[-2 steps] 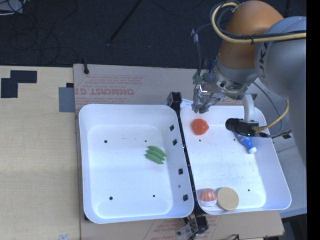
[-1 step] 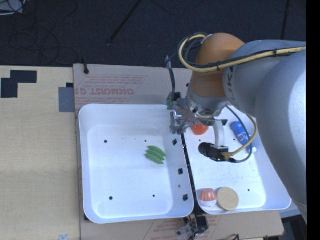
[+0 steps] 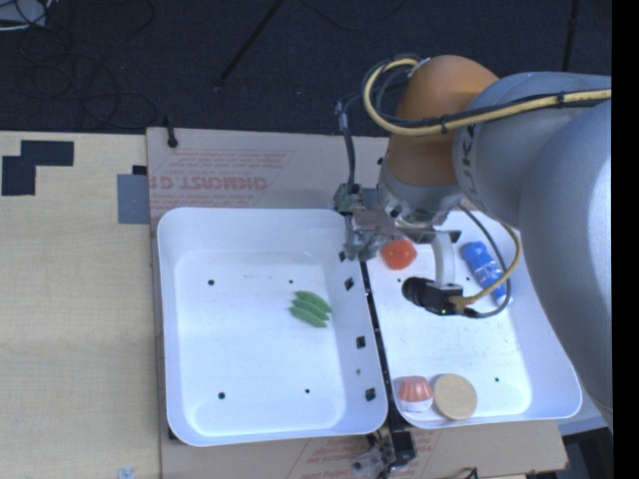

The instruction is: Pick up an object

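Two smooth white bins, ridged green pods at centre, round orange ball beside the gripper, its grip we cannot tell, flat tan disc lower right.

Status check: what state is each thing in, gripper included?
gripper: at the wall between left bin and right bin.
green pods: lying loose, left bin.
orange ball: right bin, beside the gripper.
blue object: right bin, partly under the arm.
pink-white piece: right bin, front corner.
tan disc: flat, beside that piece.
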Controlling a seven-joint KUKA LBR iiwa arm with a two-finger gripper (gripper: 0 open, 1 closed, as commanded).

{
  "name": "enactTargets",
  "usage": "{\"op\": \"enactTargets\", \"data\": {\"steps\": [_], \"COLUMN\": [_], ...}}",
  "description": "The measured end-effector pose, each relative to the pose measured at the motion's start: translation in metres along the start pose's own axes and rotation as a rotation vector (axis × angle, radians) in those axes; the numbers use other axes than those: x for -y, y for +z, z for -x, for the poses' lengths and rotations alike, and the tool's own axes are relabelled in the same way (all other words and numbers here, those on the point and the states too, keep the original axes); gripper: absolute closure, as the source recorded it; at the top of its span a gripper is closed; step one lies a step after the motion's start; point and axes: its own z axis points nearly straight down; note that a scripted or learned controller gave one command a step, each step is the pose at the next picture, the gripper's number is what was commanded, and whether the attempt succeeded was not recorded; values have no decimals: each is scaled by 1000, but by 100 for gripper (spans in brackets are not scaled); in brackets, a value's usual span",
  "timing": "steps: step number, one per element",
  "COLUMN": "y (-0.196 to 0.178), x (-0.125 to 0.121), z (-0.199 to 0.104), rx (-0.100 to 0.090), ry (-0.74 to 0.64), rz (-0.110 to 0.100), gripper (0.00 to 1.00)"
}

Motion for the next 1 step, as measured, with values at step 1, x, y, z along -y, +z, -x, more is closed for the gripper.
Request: {"op": "enactTargets", "data": {"steps": [1], "y": [-9], "x": [0], "z": [2], "rx": [0], "ry": [1], "rz": [-3], "gripper": [100]}}
